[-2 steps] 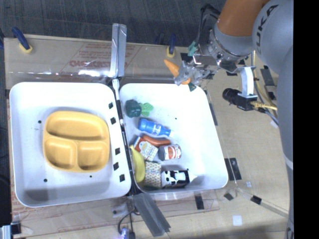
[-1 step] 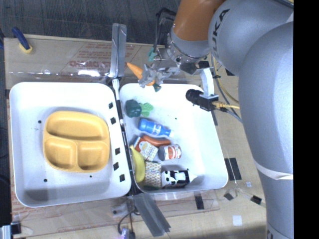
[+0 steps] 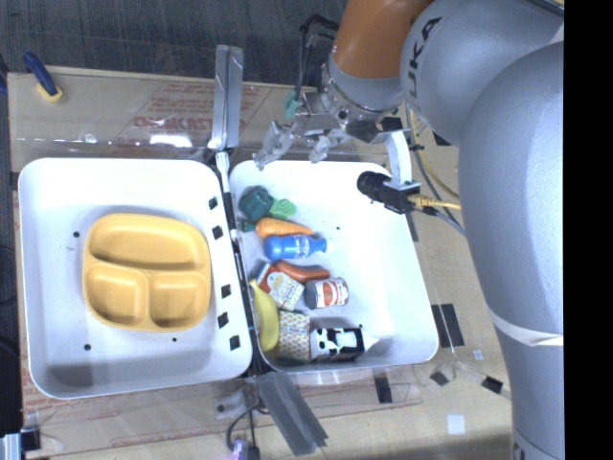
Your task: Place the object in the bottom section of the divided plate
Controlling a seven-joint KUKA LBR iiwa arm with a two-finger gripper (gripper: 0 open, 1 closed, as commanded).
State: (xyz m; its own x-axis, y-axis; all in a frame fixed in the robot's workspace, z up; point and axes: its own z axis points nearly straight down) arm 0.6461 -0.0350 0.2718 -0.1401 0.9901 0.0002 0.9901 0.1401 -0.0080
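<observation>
The claw hangs over the far rim of the right shallow white bin, fingers spread wide with nothing between them. Below it in this bin lie a dark green toy, an orange plastic carrot and a blue bottle. The yellow divided plate sits in the left white bin.

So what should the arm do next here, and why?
Probably lower the claw toward the pile in the right bin, perhaps onto the blue bottle. The claw hangs open over that bin's upper rim with nothing between its fingers, and the yellow divided plate in the left bin has nothing in its sections, so a pick has to come first.
</observation>
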